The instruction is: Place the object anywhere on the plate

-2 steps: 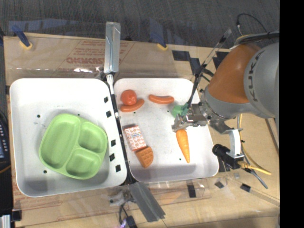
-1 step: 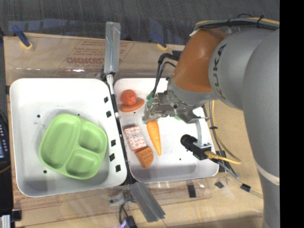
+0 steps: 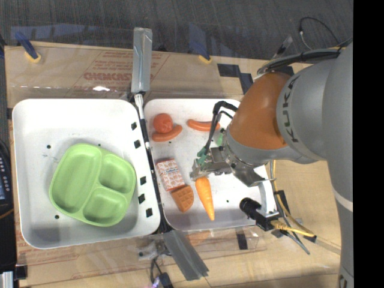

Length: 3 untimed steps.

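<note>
I see my two-finger gripper (image 3: 203, 171) at the top end of the orange plastic carrot (image 3: 206, 198), grip state unclear to me, well apart from the green divided plate (image 3: 92, 184).

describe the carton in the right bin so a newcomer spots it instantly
Take the right white bin, beside the one holding the green plate. Near its left wall lies a small carton. It is the only boxy, printed pink-and-white item among orange and red food pieces.
</note>
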Available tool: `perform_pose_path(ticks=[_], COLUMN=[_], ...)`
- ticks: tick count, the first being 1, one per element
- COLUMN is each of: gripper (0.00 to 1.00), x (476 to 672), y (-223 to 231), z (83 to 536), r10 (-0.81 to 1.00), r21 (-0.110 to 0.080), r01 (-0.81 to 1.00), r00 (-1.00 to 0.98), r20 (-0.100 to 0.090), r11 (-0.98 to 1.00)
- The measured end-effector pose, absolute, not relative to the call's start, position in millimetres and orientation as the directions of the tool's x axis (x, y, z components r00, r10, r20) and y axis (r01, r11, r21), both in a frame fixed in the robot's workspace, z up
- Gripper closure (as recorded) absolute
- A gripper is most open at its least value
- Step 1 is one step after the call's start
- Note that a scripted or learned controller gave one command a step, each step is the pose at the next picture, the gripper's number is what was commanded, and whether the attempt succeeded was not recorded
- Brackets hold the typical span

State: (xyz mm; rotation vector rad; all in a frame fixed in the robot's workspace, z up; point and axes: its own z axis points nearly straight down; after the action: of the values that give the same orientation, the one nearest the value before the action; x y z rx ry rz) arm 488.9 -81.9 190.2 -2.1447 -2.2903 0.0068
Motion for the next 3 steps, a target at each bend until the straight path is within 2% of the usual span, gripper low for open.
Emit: perform_pose_path(ticks=[1,2,3], gripper=[1.0,1.0,1.0], x=[477.1,476.6,506.7], y=[-76,35,102], z=[255,253,221], r10=[0.999,0.988,0.961], r21=[-0.001,-0.003,-0.004], r01=[0.999,0.988,0.961], r00=[-0.048,-0.156,-0.276], r20=[0.0,0.001,0.0], r11=[0.048,0.156,0.276])
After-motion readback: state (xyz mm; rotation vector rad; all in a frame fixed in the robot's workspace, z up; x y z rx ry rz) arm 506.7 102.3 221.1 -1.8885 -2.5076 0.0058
